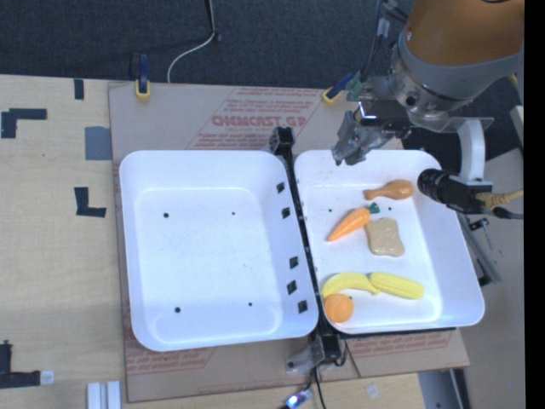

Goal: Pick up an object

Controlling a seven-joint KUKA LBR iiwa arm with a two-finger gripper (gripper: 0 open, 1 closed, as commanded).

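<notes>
Camera view, catalogued by size. Grey KUKA arm with orange band: enters from the upper right. Pale wooden bench: carries a brown cardboard sheet. Two shallow white plastic bins: left bin; right bin, holding the objects. Two-finger gripper: poised over the right bin's far-left corner, nothing visible between its tips; how wide it stands cannot be told. Objects, all nearer the camera than the gripper and apart from it: yellow corn cob; yellow banana; orange carrot; tan bread slice; brown drumstick, closest to the gripper; orange ball.
</notes>
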